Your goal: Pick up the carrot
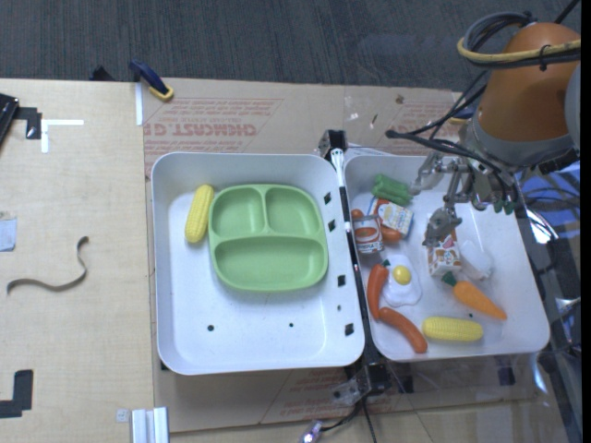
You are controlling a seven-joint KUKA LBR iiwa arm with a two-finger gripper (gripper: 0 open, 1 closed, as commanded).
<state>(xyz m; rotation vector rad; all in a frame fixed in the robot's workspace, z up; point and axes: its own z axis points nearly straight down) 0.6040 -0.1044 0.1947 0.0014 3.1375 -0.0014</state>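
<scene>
The orange plastic carrot with a green stem end [477, 299] lies in the right white bin [526, 275], near that bin's front right corner, with its tip toward the right wall. A yellow toy corn cob [452, 329] lies just in front of it, beside a red toy sausage [404, 329]. A small carton with red print [444, 255] stands just beside the carrot's stem end, and a toy fried egg [402, 284] lies further toward the left wall.

The metal two-finger end effector [442, 222] hangs over the middle of the right bin, directly above the carton and apart from the carrot. Whether it is open or closed cannot be determined; nothing is visibly gripped.

The left white bin [175, 330] carries a green divided plastic plate [268, 238] and a second yellow corn cob [198, 213] along its left wall.
</scene>
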